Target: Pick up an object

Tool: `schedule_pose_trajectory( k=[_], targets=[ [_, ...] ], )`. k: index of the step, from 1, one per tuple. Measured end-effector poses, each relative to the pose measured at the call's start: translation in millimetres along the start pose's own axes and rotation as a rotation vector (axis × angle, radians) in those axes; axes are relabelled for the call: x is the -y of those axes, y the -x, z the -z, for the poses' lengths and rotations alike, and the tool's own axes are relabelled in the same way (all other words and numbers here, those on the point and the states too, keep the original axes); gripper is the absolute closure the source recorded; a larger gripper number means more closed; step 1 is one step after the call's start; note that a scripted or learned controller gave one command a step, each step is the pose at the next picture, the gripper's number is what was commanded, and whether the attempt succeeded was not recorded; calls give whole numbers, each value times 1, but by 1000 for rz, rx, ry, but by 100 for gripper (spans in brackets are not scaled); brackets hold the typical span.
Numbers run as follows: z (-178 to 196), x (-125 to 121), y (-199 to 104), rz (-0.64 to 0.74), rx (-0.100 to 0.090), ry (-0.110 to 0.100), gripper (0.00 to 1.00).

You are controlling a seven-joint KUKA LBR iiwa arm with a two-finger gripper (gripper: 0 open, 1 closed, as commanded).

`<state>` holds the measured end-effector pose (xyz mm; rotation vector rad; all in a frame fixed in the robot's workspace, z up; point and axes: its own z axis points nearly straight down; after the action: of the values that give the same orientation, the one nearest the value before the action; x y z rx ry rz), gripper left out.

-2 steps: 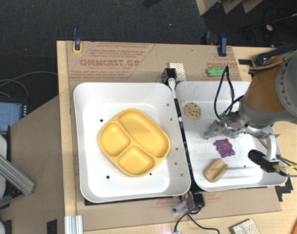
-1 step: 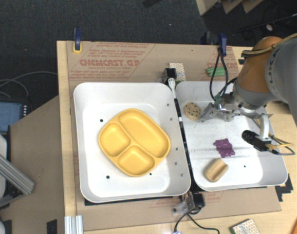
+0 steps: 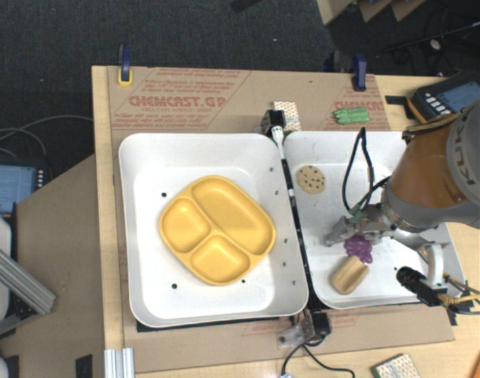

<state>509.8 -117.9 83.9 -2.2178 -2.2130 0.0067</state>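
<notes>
**Robot arm low over right bin, jaws above a purple object**

Two shallow white bins sit side by side on a desk (image 3: 185,93) covered w/ brown printed board. The landmark here is the purple object (image 3: 359,249), a small lumpy thing lying in the right bin (image 3: 319,152), toward its front.

The gripper (image 3: 360,228) sits directly above and touching or nearly touching the purple object; can't tell whether the jaws are wide, narrow or closed on it, since the wrist blocks the view. The arm (image 3: 441,172), grey w/ an orange band, comes in from the right of the purple object.

Just below-left of the purple object lies a tan cylinder (image 3: 349,275), tilted. Up-left of it, near the bin's back, rests a round cookie-like disc (image 3: 310,179) w/ dark spots. Far left of it, in the left bin (image 3: 138,156), sits a yellow divided plate (image 3: 216,228) w/ three compartments. Well above it, on the board beyond the bin, lies a small green item (image 3: 351,116).
</notes>
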Motion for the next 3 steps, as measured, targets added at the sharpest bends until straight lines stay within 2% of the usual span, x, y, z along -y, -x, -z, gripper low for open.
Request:
schedule_pose_trajectory(
  k=[1, 2, 3],
  targets=[
    [2, -78, 12, 4, 6, 16, 0],
    [2, -116, -8, 5, 5, 14, 0],
    [1, -54, -13, 0, 0, 2, 0]
  ],
)
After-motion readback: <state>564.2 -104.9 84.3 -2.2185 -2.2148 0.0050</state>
